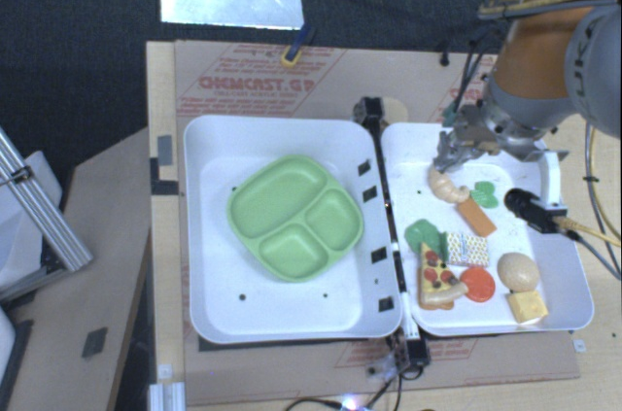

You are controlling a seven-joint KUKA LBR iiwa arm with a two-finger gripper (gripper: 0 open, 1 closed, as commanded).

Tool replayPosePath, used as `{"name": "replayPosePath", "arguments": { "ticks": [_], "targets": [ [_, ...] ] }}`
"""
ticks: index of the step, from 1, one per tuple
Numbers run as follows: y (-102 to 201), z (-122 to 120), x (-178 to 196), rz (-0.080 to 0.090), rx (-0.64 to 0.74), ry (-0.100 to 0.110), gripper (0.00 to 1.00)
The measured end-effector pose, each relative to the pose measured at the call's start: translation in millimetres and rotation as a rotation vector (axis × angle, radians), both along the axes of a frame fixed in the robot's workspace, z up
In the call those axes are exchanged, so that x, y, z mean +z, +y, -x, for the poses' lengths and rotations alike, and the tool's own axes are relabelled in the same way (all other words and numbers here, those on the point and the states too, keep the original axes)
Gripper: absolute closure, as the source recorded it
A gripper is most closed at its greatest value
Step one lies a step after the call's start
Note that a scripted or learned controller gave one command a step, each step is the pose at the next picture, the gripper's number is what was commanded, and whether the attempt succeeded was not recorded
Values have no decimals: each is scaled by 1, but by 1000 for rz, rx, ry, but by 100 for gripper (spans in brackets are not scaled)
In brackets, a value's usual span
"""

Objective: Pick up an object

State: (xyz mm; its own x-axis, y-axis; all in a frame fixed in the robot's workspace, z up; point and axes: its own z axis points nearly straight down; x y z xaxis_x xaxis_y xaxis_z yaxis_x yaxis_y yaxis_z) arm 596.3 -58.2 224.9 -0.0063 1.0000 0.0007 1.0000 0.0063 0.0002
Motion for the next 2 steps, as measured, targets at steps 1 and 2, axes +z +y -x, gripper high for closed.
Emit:
{"name": "replayPosePath", "arguments": {
  "ticks": [1, 2],
  "targets": [
    [-4, -1, 6, 0, -4, -2, 100],
    [-13, -4, 4, 1, -5, -3, 100]
  ]
}}
